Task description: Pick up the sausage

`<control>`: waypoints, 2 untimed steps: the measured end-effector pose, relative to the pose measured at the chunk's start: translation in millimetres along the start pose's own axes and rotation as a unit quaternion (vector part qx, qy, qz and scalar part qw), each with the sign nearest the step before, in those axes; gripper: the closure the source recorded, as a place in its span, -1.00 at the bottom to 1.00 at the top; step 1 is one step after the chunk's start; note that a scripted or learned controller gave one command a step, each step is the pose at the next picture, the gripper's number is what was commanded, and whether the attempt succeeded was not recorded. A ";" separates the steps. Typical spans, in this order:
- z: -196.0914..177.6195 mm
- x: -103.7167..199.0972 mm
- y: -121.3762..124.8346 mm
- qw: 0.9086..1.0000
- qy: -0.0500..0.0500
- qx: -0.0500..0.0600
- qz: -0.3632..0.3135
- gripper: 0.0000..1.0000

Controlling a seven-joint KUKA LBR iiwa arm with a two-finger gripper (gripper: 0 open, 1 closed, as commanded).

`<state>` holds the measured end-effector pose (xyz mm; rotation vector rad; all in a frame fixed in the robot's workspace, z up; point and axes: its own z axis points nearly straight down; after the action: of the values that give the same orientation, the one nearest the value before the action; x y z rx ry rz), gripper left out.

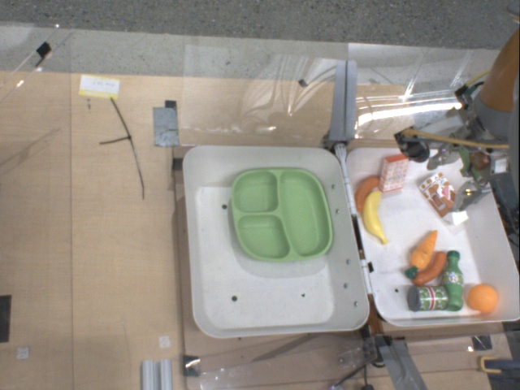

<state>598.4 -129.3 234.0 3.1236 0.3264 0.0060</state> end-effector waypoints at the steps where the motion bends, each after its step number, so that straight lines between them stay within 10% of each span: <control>1: 43.4 -71.5 -63.7 1.000 -0.002 0.001 0.002 -1.00; 2: 49.7 -142.5 -5.5 1.000 -0.002 0.001 0.004 -1.00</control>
<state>458.0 -153.4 183.8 3.1260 0.3152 0.0011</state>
